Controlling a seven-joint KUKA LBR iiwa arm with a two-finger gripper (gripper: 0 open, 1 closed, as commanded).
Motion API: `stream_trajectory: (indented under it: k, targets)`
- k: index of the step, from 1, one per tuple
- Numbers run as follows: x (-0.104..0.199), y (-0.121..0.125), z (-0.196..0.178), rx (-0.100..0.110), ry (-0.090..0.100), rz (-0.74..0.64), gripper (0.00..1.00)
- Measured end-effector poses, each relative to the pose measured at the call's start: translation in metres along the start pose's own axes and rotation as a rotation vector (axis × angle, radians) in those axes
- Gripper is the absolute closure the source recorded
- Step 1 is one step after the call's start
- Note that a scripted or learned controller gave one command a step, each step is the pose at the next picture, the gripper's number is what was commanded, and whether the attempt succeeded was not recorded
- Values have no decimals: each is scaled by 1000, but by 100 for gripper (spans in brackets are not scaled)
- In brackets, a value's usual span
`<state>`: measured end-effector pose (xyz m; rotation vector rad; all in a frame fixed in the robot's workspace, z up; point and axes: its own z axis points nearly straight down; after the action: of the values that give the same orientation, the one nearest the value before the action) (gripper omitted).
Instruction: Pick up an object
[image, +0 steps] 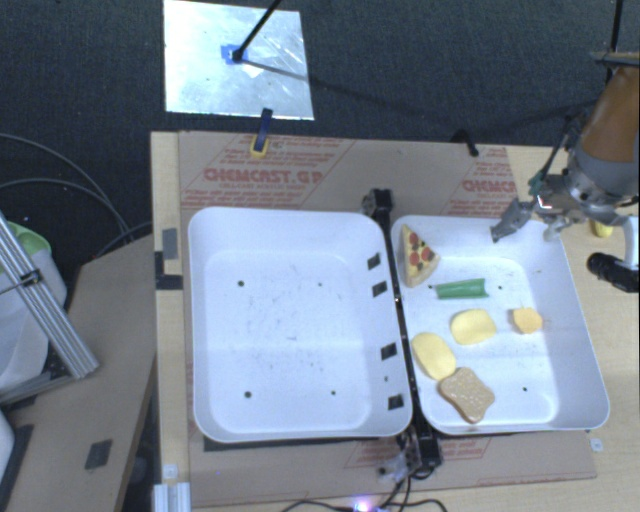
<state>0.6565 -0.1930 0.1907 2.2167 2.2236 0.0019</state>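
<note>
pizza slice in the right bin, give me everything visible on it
The pizza slice is a small toy wedge, apparently plastic or foam: yellow-tan face with red spots like pepperoni and a few dark flecks. It lies flat on the floor of the right bin, in the far left corner close to the divider between the bins, one corner toward the far wall. Whether it touches the bin's wall I cannot tell. The green stick lies just nearer the camera, apart from it. The gripper is well off to its right, not on it.
</note>
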Motion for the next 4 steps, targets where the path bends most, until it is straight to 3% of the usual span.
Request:
stream_trajectory:
  k: [1, 2, 3, 4]
  targets:
    - [88, -51, 95, 11, 6, -6, 0]
    - [82, -47, 78, -2, 0, -2, 100]
    - [182, -70, -5, -7, 5, -11, 100]
    - [186, -83, -130, -15, 1, -4, 100]
